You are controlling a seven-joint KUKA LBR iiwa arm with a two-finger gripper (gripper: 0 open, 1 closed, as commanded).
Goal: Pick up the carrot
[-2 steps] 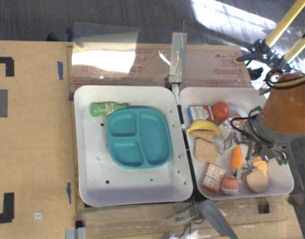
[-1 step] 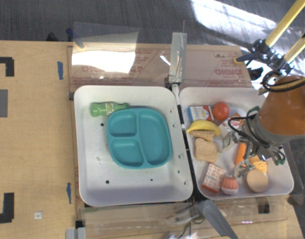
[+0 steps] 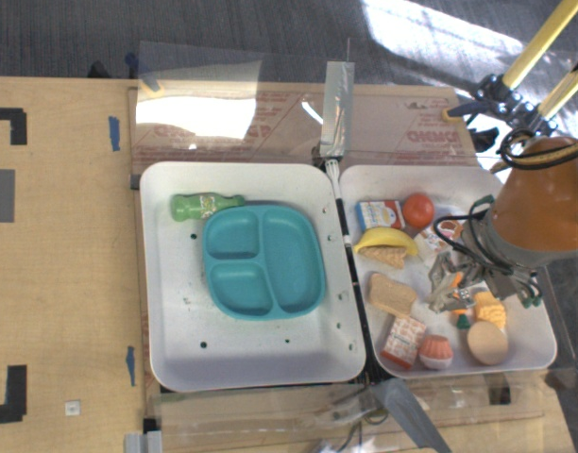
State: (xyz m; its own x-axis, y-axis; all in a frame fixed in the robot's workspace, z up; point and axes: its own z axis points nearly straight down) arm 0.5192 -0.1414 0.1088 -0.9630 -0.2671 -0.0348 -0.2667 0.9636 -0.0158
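My gripper [image 3: 447, 286] low in the right bin [image 3: 544, 347], finger spacing impossible to tell, carrot [image 3: 461, 318] just beside at five o'clock, egg [image 3: 487, 342] beyond

Bench [image 3: 62, 281]: light wooden board, filling the left and centre of the frame, with black corner marks at its left edge.
Grey square [image 3: 0, 196]: flat on the bench at the far left.
Blue tape bits [image 3: 113, 132]: stuck on the bench just left of the left bin, one upper, one lower.
Left bin [image 3: 166, 338]: shallow, white, centre of the frame, resting on the bench.
Right bin [image 3: 539, 338]: shallow, white, right of the frame, touching the left bin along one side.
Clear sheet [image 3: 270, 125]: printed in red, lying behind both bins at the upper centre.
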